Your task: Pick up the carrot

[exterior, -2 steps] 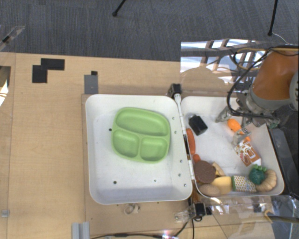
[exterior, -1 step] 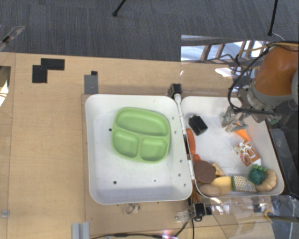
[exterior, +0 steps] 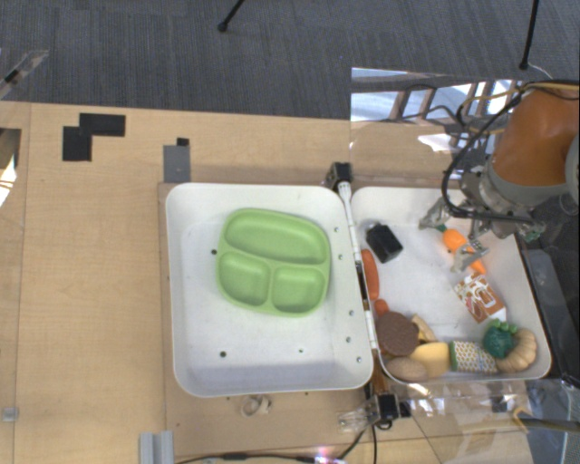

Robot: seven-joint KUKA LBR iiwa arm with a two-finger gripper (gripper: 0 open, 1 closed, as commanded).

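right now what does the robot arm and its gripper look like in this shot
The grey KUKA arm has a wide, rounded orange band above the wrist. Black cables loop beside it. Below sits the two-finger metal gripper, with thin silvery, angular fingers over the right shallow white bin.

Dark grey ribbed carpet (exterior: 181, 54) across the far side. Pale wooden worktop (exterior: 82, 299) filling the near and left parts, marked with black squares (exterior: 91, 134) at far left. Thin black stand legs (exterior: 232, 14) on the carpet. Even, bright light.
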